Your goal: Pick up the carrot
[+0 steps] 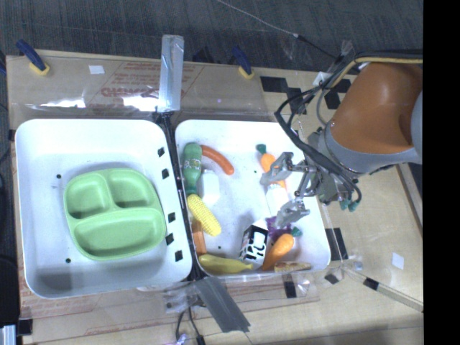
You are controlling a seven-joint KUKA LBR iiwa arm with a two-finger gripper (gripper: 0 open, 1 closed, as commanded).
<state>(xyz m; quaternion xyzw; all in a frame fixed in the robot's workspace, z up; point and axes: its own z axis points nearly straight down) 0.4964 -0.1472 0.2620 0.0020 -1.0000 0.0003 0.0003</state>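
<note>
The carrot (pixel 267 162), small and orange with a green top, lies in the right bin (pixel 237 131) near its far right side. My gripper (pixel 284 190) hangs over the right part of that bin, open, with its fingers spread wide. The upper fingertip (pixel 276 171) sits just beside the carrot's near end, and the lower fingertip (pixel 291 210) is further toward the front. Nothing is between the fingers.
The right bin also holds a green cucumber (pixel 191 165), an orange sausage (pixel 218 159), corn (pixel 203 214), a banana (pixel 224 264), a black-and-white can (pixel 253 244) and another orange vegetable (pixel 282 245). A green divided plate (pixel 113 214) lies in the left bin (pixel 36 149).
</note>
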